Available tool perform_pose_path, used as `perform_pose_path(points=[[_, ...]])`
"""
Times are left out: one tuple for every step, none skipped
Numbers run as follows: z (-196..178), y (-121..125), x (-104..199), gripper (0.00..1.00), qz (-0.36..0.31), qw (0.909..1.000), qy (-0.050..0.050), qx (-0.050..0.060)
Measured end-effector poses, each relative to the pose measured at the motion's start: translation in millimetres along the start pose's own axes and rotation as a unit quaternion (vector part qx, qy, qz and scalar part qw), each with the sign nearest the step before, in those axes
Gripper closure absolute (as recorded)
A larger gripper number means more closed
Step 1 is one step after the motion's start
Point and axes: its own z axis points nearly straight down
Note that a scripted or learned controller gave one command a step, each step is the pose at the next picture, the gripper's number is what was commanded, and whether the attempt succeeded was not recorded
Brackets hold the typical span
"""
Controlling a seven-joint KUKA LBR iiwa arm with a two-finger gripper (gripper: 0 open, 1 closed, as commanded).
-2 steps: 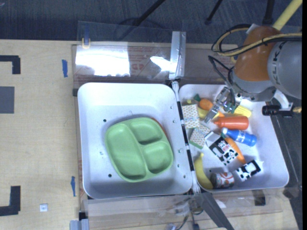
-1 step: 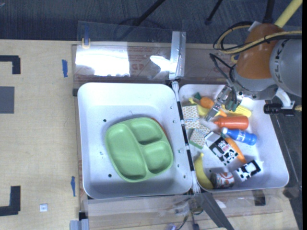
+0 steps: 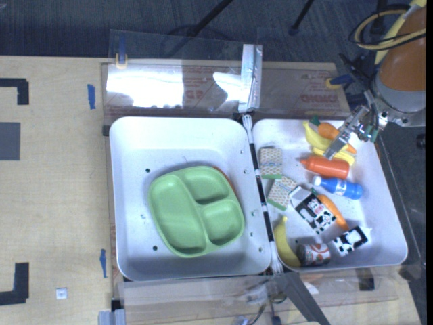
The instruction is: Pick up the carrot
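The carrot (image 3: 333,212), a slim orange piece, lies in the right bin (image 3: 389,208), partly under a black-and-white box (image 3: 314,210). My gripper (image 3: 336,146) hangs over the back of that bin, slanting down to the left. Its tip is just above a yellow banana bunch (image 3: 312,137) and an orange bottle (image 3: 325,166). A small orange piece (image 3: 327,130) lies on the bananas beside the tip. The carrot is well in front of the gripper, with nothing seen held.
The right bin also holds a blue bottle (image 3: 340,187), two patterned sponges (image 3: 271,158), a banana (image 3: 284,244), a small can (image 3: 314,252) and a second black-and-white box (image 3: 350,240). A green divided plate (image 3: 196,210) lies in the left bin (image 3: 128,181).
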Motion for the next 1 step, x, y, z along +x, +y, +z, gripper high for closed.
perform_pose_path(points=[[0.0,0.0,0.1,0.0,0.0,1.0,0.0,0.0]])
